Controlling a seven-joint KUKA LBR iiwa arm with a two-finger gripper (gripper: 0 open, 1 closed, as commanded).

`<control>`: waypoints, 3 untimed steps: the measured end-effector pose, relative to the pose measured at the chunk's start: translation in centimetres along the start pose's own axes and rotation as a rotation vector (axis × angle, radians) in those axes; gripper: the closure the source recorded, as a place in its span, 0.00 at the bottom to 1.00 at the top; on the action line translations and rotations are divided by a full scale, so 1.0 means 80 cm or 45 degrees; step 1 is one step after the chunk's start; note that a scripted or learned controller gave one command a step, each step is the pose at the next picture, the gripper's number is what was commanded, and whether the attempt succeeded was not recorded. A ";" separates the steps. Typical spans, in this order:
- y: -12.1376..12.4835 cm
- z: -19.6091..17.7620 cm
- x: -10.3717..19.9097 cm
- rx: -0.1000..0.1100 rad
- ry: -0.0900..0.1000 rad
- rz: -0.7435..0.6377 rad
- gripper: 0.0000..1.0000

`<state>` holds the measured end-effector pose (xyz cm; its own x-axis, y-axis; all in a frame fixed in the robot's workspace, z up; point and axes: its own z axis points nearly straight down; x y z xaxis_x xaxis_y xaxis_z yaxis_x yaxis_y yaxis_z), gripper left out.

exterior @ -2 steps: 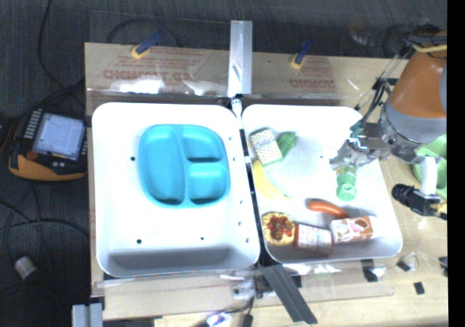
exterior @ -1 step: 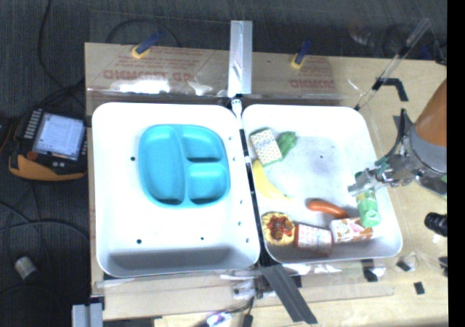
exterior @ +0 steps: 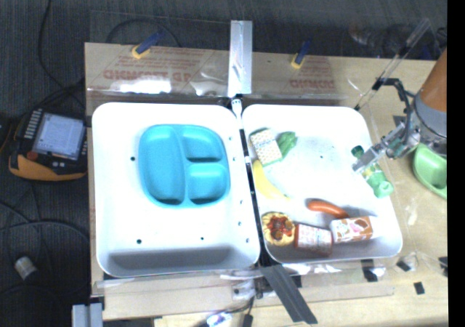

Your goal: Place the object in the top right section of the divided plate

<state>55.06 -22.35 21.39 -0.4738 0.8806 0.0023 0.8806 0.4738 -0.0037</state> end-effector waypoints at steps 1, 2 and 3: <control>0.082 -0.021 -0.045 0.001 -0.001 -0.177 1.00; 0.086 0.027 0.070 0.000 0.002 -0.392 1.00; 0.107 0.042 0.192 0.000 0.003 -0.688 1.00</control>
